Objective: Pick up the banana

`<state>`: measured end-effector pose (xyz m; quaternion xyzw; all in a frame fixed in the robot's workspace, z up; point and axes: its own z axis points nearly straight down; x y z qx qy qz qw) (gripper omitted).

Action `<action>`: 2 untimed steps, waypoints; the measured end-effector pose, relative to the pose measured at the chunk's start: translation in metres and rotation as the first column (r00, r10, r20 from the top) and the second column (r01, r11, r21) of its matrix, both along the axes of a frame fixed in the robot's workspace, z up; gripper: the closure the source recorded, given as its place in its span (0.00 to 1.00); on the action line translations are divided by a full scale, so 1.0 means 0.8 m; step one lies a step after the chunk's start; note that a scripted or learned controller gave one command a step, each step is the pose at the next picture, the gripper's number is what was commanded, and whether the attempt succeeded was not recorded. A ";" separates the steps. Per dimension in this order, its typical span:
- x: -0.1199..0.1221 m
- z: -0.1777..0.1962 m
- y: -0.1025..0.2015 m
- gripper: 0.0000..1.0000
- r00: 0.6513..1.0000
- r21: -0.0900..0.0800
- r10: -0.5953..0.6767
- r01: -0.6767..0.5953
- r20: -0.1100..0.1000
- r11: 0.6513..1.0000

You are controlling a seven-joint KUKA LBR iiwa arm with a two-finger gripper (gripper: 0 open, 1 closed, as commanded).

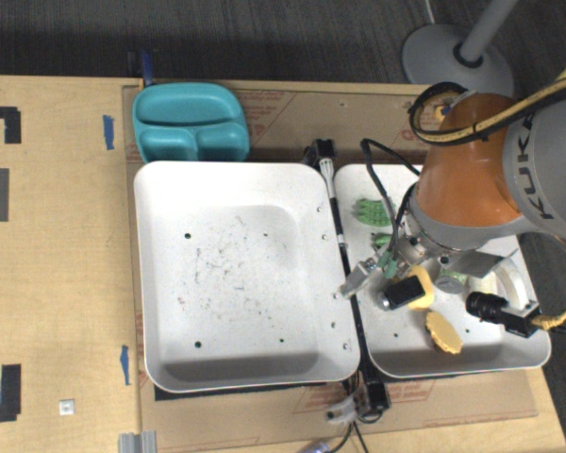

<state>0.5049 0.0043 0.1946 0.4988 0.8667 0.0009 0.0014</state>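
The right white bin (524, 352) holds the task's objects. A bright yellow piece with a dark end (419, 289), which looks like the banana, lies partly under the arm's wrist near the bin's middle. My gripper (393, 274) hangs below the orange band (467, 182), low over the bin's left half and right beside that yellow piece. The wrist hides how the gripper meets it. A duller yellow, rounded item (443, 332) rests near the bin's front wall, apart from the gripper.
A green item (369, 211) lies at the back of the right bin. The left white bin (151, 253) holds only specks. A teal divided tray (191, 121) stands behind it. Black cables and a clamp (328, 182) run between the bins.
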 end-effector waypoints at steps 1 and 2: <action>-0.032 -0.012 0.009 0.00 0.958 0.001 0.286 -0.286 -0.004 0.958; -0.015 -0.012 -0.040 0.00 0.932 -0.002 0.363 -0.363 0.000 0.932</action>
